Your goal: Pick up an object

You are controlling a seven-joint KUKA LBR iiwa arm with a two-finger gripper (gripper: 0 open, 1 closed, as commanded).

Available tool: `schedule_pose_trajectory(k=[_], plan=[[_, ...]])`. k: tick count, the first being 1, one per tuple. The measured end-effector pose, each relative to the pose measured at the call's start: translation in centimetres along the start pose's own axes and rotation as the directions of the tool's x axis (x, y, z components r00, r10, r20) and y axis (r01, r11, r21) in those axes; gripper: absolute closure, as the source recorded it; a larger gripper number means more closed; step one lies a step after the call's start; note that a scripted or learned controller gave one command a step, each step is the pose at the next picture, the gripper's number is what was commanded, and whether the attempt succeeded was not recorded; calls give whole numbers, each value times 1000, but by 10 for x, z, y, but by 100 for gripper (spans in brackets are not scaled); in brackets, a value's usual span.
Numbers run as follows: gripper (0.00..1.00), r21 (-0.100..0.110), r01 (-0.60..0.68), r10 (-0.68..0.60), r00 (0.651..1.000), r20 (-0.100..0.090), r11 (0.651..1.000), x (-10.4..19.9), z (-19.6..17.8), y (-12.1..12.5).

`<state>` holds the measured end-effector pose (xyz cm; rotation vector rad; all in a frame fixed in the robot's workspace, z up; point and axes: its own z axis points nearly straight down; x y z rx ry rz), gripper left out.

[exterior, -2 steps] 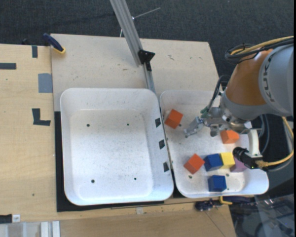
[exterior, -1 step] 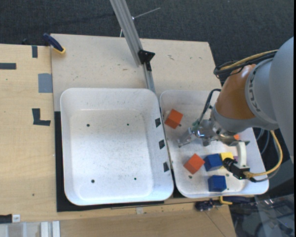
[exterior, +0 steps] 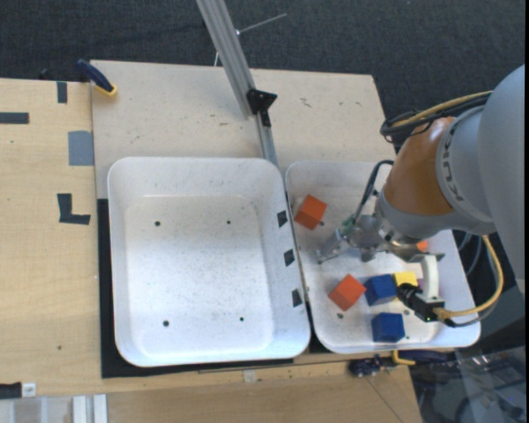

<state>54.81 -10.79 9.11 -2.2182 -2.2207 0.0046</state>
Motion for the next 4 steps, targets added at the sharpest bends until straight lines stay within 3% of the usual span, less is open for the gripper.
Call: schedule_pose_trajectory(k=[1, 4], plan=[[100, 0, 1, -1, 1000, -2, 1000, 1, -10, 0], [100, -8, 0, 0, 1000, 1, 1000, -13, -151, -10]])
